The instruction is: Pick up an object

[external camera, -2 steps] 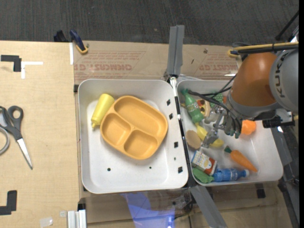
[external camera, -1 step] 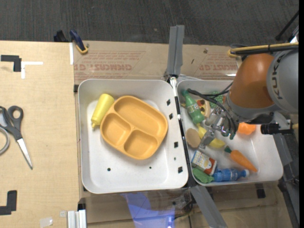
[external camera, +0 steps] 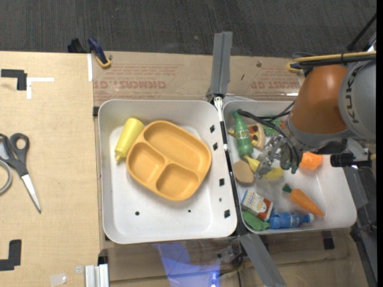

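My gripper [external camera: 280, 158] hangs low over the middle of the right bin [external camera: 335, 187], under the orange band of the arm [external camera: 320, 100]. Just below and left of it lies a yellow banana-like toy [external camera: 267, 171], close to or touching the gripper; I cannot tell which. A green bottle [external camera: 242, 134] lies to the gripper's upper left. A tan round piece [external camera: 243, 172] sits to its left and a small orange piece [external camera: 311, 160] to its right. Nearer the front are a carrot [external camera: 306, 201], a red and white carton [external camera: 257, 204] and a blue bottle [external camera: 289, 220].
The left bin [external camera: 119, 214] holds a yellow divided plate [external camera: 169, 159] and a yellow squeeze bottle [external camera: 127, 137]. A green scrap [external camera: 254, 222] lies at the right bin's front left. Scissors [external camera: 21, 166] lie on the wooden bench at far left.
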### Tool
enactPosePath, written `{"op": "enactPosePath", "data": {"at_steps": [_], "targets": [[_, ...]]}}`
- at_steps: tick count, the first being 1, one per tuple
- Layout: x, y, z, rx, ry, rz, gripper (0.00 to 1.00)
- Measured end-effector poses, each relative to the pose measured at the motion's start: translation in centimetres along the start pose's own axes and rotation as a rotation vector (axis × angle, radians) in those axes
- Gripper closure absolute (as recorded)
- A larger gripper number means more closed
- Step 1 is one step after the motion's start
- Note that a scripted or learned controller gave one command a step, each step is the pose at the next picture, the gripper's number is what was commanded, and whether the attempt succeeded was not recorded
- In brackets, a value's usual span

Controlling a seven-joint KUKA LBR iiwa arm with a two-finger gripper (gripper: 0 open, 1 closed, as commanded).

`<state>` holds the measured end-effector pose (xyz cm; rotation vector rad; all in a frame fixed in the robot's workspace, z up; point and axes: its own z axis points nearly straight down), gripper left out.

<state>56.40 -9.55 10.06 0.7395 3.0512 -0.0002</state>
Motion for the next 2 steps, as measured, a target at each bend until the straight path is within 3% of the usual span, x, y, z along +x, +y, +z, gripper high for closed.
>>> {"op": "enactPosePath", "data": {"at_steps": [1, 2], "targets": [[4.2, 6.7, -9.1, 0.000, 0.000, 0.230, 1.00], [0.9, 15.5, -12.8, 0.001, 0.000, 0.332, 1.00]]}}
